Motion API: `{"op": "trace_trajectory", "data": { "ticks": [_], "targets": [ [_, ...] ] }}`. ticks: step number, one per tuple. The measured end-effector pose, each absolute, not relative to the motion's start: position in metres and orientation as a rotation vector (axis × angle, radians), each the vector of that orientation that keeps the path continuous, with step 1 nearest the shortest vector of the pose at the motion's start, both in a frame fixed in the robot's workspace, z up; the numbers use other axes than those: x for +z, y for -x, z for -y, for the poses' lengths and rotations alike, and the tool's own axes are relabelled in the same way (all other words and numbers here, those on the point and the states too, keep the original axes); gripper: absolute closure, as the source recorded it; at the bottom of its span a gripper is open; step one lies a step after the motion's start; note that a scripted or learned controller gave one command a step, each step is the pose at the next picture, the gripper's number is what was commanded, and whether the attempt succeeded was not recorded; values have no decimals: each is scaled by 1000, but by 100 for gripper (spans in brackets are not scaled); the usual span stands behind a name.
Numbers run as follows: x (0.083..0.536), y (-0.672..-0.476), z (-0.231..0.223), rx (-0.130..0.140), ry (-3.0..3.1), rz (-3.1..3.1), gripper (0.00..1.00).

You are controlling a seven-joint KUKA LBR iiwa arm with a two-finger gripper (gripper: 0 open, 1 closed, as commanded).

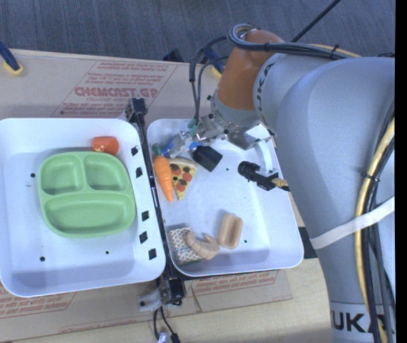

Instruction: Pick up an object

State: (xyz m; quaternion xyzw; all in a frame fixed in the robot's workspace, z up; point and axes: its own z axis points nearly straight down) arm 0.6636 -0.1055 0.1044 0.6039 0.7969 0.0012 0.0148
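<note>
White plastic makes up both shallow bins, set side by side on a counter point(117, 84) covered with printed brown cardboard. In the left bin point(10, 249), which fills the left half of the frame, a green divided plate point(86, 194) lies flat near the middle, and a small red-orange tomato-like toy point(105, 146) sits just beyond the plate's upper right corner, close to the bin's far wall.

Over in the right bin point(278, 245), at centre frame, an orange toy carrot point(163, 178) lies along the left wall, with a toy pizza slice point(182, 176) just beside it on its right, the two touching or nearly so. Lower down, near the bin's bottom edge, a patterned cracker-like piece point(179, 243) sits against a pale, curled pastry-shaped toy point(204, 245), and a tan hot-dog bun point(229, 231) lies just to the right of that.

Reaching in from the right, the grey arm with its orange band bends down over the upper part of the right bin. Its gripper point(189, 140) is low at the bin's upper left corner, just above the carrot and pizza, among some small bluish and dark shapes too cluttered to identify. Whether the fingers are apart or together cannot be told from here, and nothing can be seen held between them.
</note>
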Motion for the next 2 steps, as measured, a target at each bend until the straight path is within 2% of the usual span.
{"op": "trace_trajectory", "data": {
  "ticks": [1, 2],
  "targets": [
    [116, -664, 107, -2, -1874, -2484, 100],
    [193, -616, 44, -1, -1813, -2566, 100]
  ]
}}
